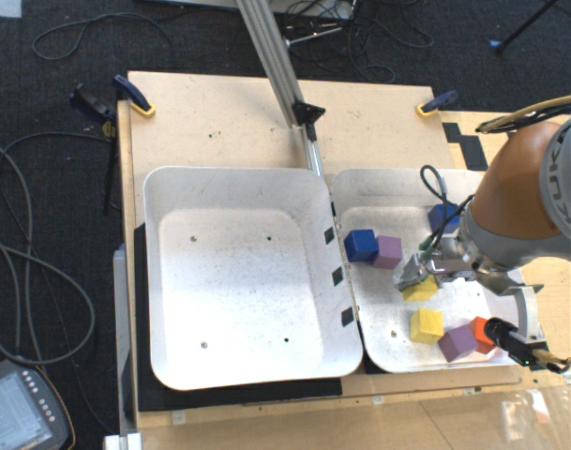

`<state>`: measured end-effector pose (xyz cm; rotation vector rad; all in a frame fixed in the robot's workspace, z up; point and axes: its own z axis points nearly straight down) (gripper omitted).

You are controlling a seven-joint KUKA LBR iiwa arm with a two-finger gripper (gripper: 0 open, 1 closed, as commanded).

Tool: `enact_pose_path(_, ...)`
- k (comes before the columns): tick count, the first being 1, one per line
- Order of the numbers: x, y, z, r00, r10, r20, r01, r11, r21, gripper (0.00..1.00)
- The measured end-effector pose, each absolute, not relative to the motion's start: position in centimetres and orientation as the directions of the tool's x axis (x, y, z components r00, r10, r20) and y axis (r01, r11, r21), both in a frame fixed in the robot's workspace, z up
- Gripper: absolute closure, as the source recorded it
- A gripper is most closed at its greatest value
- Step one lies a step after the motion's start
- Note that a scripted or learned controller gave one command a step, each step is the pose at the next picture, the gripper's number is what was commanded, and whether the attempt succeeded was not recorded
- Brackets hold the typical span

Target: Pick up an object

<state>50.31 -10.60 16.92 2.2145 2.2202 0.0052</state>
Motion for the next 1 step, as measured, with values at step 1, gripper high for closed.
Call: enact_pose_path(1, 49.55, -10.86, 22.49, -0.003, 1.000, -0.002, 1.000, 0.003, 0.006, 1.00)
